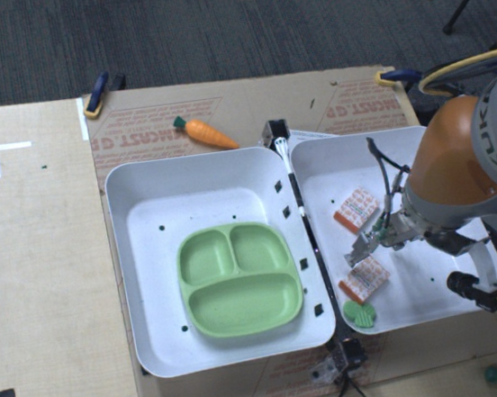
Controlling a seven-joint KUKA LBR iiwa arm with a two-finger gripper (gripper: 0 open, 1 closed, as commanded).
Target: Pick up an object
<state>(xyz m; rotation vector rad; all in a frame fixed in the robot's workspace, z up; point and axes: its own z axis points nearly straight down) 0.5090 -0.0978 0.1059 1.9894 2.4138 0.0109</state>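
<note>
Camera view: tool (364, 248) low in right bin (426, 306), between upper snack packet (356, 209) and lower snack packet (366, 280), likely lining up a pick. Grip state: cannot tell. Arm reaching in from frame right, wrist angled down-left. Green divided plate (238, 279) in left bin (147, 252).

- The green three-compartment plastic plate (239, 279) lies in the left white shallow bin (142, 252).
- In the right white shallow bin (316, 161), two orange-and-white snack packets (356, 209) (364, 278) lie one behind the other, the metal two-finger gripper (365, 248) between them (above the bin floor).
- A small green ridged piece (361, 315) lies before the nearer packet.
- An orange toy carrot (205, 132) lies behind the left bin.
</note>
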